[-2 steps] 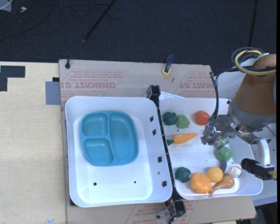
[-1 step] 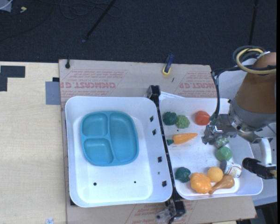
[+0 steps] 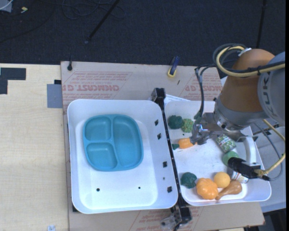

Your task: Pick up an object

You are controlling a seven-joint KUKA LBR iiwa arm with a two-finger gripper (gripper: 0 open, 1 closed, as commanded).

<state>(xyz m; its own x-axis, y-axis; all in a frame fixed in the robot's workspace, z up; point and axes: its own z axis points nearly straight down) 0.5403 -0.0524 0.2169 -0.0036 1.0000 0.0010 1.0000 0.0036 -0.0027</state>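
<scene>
My gripper (image 3: 199,134) hangs low over the upper middle of the right bin (image 3: 260,194), on the grey arm with its orange band (image 3: 245,81). A small orange piece (image 3: 184,143) lies right beside the gripper's left tip; I cannot tell whether they touch. Just up and left of the gripper sit a dark green broccoli (image 3: 175,121) and a pale green piece (image 3: 187,125). Along the bin's front lie a dark green lump (image 3: 188,179), an orange pepper (image 3: 206,189), a yellow-orange ball (image 3: 222,179) and a tan squash (image 3: 231,190).
The left bin (image 3: 86,186) holds a blue divided plate (image 3: 113,142). A green item (image 3: 229,158) and a labelled packet (image 3: 226,142) lie partly under the arm. A black divider (image 3: 166,148) separates the bins. Cables loop beside the arm at the right.
</scene>
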